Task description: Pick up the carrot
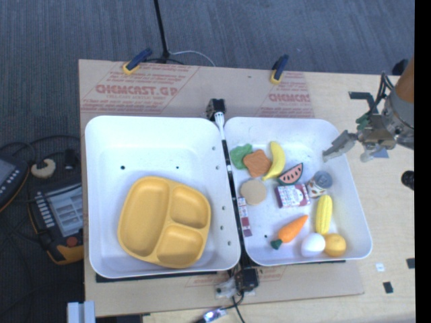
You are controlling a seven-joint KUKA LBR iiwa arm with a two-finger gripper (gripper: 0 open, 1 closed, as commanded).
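Observation:
The carrot [291, 230] is orange with a green stem end and lies at a slant near the front of the right bin [350, 180], between a white egg [312, 245] and a round tan cookie [254, 192]. My gripper [353, 147] hangs over the right bin's far right rim, well up and right of the carrot. Its two grey fingers [337, 147] are spread apart with nothing between them.
Around the carrot lie a corn cob [324, 213], an orange fruit [335, 245], a small carton [292, 196], a watermelon slice [291, 174], a banana [275, 160] and green and orange pieces. The left bin [108, 147] holds a yellow divided plate [164, 219].

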